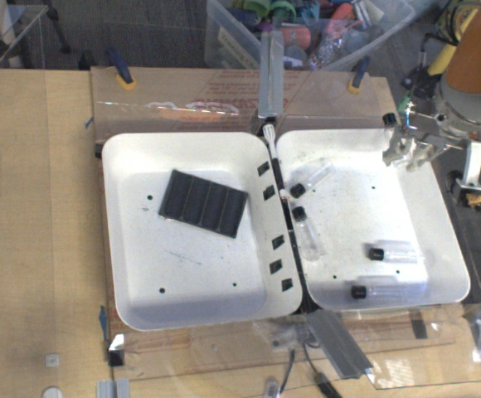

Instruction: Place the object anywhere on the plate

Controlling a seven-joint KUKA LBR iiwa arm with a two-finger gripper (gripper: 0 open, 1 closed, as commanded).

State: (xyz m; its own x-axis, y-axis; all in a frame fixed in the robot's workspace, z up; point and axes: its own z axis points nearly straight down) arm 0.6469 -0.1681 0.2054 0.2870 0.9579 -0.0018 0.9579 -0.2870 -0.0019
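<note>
Over the right bin's [439, 222] far right corner we have the tool [406, 152], at or just above the rim, with the arm [473, 65] coming in from the right. We can't tell how the tool is set; it's small and blurred against the white. Nothing is visible in it.

Plate [204, 203]: dark, ribbed, rectangular, lying flat in the left bin [141, 297], slightly skewed, toward the far half. Nothing on it.

Objects: four clear tubes with black caps, all in the right bin. Two lie close to the divider [274, 214]: one tube [308, 179] angled toward the far side, a second tube [304, 232] just nearer us. A third tube [394, 254] lies toward the near right, and a fourth tube [386, 289] sits by the near wall. All are well apart from the tool.

Our read on progress: nothing done yet. No tube picked, none across the divider. Left to do: descend on a tube, grasp, lift, cross to the left bin, release on the plate. Clear tubes on white look like a hard grasp target.
</note>
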